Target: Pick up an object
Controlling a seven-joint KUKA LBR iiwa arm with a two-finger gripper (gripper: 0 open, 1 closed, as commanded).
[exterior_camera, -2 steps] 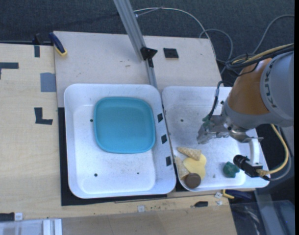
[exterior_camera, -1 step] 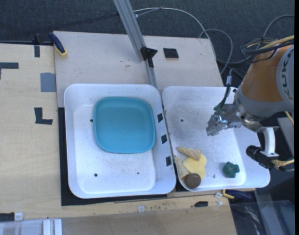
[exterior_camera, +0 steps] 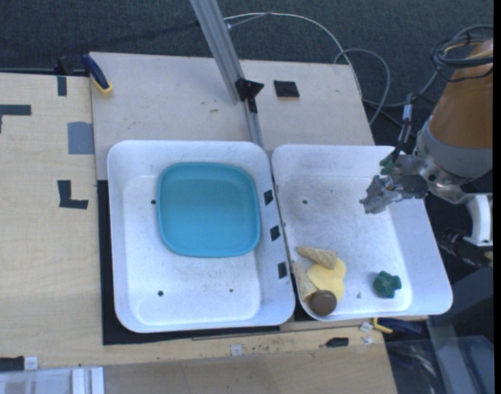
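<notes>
Gripper (exterior_camera: 379, 200) hangs over the right bin's (exterior_camera: 415, 245) far right side, grip unreadable from here, apparently approaching; next I'd guess a drop toward the green object (exterior_camera: 388, 283) by the near right corner, or the yellow cluster (exterior_camera: 323, 276) at the near left.

Right bin (exterior_camera: 333, 158): upper and middle floor bare, open to approach from above. Near edge crowded: cone-shaped piece (exterior_camera: 316, 256), yellow piece (exterior_camera: 329, 277), brown round piece (exterior_camera: 322, 303) touching in cluster by left wall; green piece (exterior_camera: 388, 283) apart, near right wall. Left bin (exterior_camera: 135, 302): blue plate (exterior_camera: 208, 208) covers middle; margins free. Slanted metal pole (exterior_camera: 226, 52) crosses above bins' far edge.
</notes>
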